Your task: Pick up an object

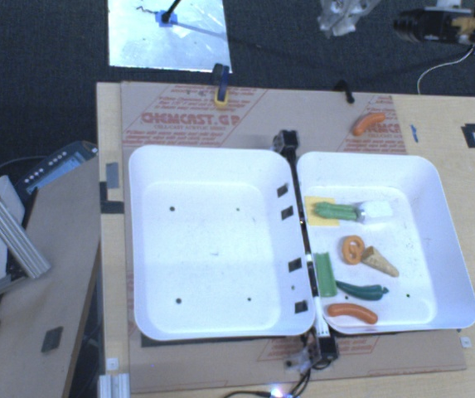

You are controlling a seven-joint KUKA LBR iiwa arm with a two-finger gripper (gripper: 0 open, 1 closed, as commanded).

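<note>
1. I see the gripper (342,11) at the top edge of the view, well above the bench and well apart from both bins; it is blurred, so I cannot tell its state.
2. The left bin (150,168) has a bare white floor with a few small dark dots, so lots of open room there.
3. The right bin (436,189) holds all the loose items, clustered toward its left wall and front; its right half and back are bare floor.
4. A row of black clips (290,214) runs down the seam where the two bins touch.
5. A brush with a green handle and white head (349,211) lies flat near the back, on a yellow patch.
6. An orange ring (352,249) sits mid-bin, just beside a tan wedge (380,261).
7. A flat green strip (325,274) lies along the left wall, tight to the rim.
8. A dark green pepper (361,289) lies near the front, with an orange sausage (352,312) just beside the front rim.
9. Another orange sausage-like piece (368,123) lies on the cardboard (187,114) behind the right bin.
</note>
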